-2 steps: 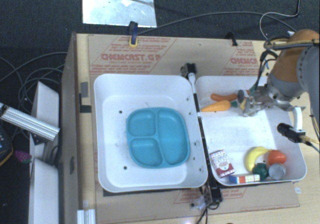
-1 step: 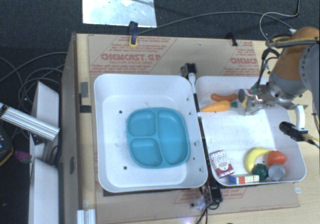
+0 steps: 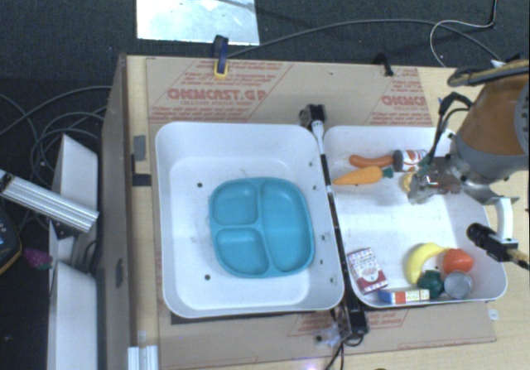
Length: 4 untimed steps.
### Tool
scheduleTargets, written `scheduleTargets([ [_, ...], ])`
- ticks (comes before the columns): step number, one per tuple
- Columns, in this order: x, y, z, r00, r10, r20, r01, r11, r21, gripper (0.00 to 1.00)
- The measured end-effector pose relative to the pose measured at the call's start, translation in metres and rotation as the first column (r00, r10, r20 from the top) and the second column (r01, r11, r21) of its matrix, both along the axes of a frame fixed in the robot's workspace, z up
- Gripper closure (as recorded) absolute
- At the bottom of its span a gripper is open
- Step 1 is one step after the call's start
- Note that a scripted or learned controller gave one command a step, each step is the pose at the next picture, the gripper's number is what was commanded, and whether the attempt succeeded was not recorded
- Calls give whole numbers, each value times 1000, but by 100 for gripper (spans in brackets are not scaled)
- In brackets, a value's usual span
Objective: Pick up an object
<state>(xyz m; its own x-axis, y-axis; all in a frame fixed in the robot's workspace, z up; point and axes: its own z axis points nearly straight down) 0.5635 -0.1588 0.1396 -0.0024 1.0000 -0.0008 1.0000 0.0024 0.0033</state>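
My tool (image 3: 420,186) is low in the right bin (image 3: 389,228), near the carrot (image 3: 362,177). I cannot tell its grip. Next I must close and lift.

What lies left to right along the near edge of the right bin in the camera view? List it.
Small red and white carton → yellow banana → green item → orange-red ball.

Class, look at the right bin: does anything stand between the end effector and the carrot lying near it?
Nothing visible does. The end effector sits just right of the carrot in the right bin, with bare white floor between them.
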Motion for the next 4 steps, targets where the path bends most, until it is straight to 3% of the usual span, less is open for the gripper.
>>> scheduleTargets([
  [2, 1, 0, 21, 1000, 3, 3, -3, 1000, 0, 100],
  [3, 1, 0, 21, 1000, 3, 3, -3, 1000, 1, 0],
  [4, 66, -34, -49, 1000, 3, 12, -3, 1000, -5, 0],
])
